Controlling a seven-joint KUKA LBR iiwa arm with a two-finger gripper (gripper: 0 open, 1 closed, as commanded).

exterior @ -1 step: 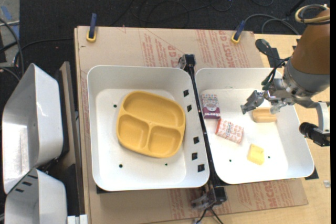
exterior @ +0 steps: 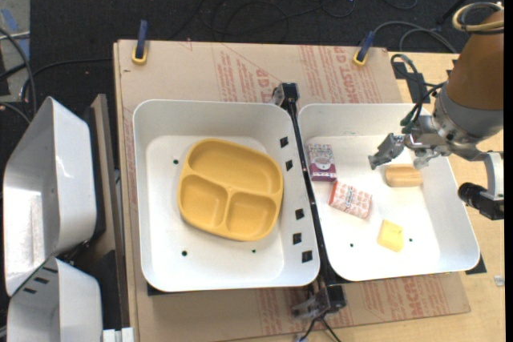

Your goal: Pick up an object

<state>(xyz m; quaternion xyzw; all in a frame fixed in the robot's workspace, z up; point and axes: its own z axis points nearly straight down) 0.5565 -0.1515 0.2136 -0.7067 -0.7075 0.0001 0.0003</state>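
My gripper [exterior: 401, 150] hangs over the right bin [exterior: 353, 118], its fingers spread open with nothing between them. Just below and right of the fingertips lies a tan oblong block [exterior: 402, 176]. A small pink-and-white carton [exterior: 321, 162] rests near the bin's left wall. A red-and-white packet [exterior: 351, 200] lies toward the middle of the bin. A yellow cheese-like wedge [exterior: 390, 235] sits nearer the front. The arm with its orange band [exterior: 481, 60] comes in from the right.
The left bin [exterior: 152, 172] holds a yellow divided plate [exterior: 230, 189]. Both bins stand on a cardboard sheet [exterior: 240, 68] held by clamps [exterior: 140, 44] at the back. White containers [exterior: 44, 180] stand off the bench at the left. Cables run behind.
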